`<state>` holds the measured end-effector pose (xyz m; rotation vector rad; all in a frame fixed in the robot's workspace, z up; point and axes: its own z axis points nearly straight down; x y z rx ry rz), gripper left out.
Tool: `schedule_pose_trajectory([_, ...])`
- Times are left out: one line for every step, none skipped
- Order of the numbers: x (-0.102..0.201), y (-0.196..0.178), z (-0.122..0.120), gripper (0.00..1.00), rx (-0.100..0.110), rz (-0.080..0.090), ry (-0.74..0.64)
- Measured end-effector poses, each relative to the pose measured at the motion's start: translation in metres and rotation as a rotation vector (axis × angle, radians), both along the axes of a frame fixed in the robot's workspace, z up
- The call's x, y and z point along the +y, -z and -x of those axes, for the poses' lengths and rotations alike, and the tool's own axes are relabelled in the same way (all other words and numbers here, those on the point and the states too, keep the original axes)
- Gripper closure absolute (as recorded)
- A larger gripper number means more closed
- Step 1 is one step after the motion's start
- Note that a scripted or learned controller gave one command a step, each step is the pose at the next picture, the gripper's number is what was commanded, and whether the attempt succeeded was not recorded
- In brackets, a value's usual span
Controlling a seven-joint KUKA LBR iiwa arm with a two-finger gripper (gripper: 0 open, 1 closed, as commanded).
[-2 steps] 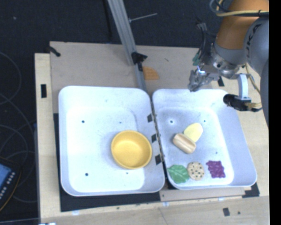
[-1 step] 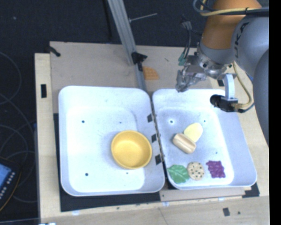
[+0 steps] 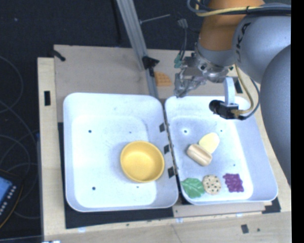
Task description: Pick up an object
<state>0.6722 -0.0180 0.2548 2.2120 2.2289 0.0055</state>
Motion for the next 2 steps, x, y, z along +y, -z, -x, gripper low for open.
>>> schedule_pose_trajectory([0.049,0.012,0.001,1.0,0.004,0.001,0.001])
schedule_pose_trajectory([0.1,0.022,0.006,1.0,0.005,0.001,0.001])
